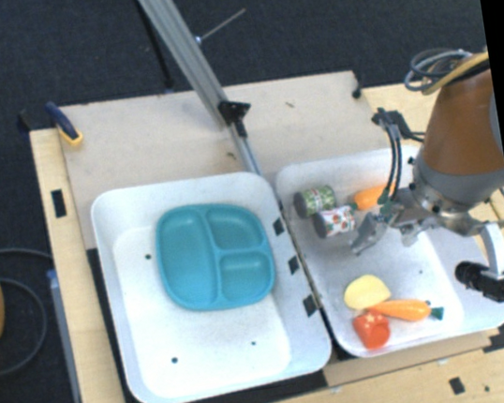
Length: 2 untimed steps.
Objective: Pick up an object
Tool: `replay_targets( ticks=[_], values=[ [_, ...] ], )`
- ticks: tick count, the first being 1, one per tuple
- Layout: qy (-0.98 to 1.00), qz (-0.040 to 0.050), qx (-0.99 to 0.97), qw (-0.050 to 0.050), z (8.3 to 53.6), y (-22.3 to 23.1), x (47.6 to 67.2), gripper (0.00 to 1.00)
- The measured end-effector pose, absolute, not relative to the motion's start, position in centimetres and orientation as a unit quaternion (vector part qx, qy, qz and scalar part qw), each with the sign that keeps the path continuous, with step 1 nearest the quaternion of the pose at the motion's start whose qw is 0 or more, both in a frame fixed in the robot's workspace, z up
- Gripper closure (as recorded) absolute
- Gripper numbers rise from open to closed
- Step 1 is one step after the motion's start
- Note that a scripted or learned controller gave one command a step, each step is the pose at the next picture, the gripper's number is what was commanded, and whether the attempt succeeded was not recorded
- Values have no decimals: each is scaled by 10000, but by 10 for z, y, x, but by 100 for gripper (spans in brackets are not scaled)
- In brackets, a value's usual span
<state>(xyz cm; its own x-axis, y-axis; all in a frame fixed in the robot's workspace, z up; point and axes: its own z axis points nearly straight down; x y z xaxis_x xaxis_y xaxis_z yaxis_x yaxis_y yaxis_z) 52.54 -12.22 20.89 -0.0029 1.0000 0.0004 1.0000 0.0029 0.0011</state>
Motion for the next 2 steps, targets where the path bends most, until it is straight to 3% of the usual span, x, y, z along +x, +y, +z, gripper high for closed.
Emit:
replay_targets(
  ticks=[2],
  values=[
    [7070, -1, 7072, 22, 100, -136, 529, 0]
  ],
)
